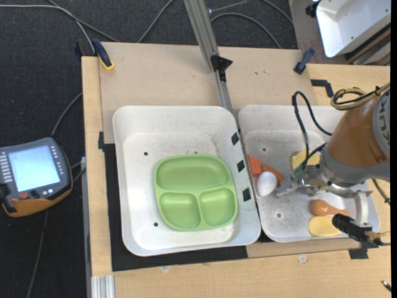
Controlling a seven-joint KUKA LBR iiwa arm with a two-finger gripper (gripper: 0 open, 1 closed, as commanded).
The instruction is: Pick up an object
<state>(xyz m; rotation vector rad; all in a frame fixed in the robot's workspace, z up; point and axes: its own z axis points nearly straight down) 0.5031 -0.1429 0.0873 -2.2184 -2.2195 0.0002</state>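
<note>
White egg-shaped object point(267, 183) in right bin point(276, 225), near left wall, touching orange piece point(256, 165). Gripper point(290, 186) just beside it, holding nothing; opening cannot be told. Probably light, smooth, rounded, slippery; best pinched across widest middle.

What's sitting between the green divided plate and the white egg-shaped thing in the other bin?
In the camera view, the two bins' adjoining walls separate the green divided plate from the white egg-shaped object.

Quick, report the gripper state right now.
Gripper: low in the right bin, beside the white egg-shaped object; open or closed cannot be told.
</note>
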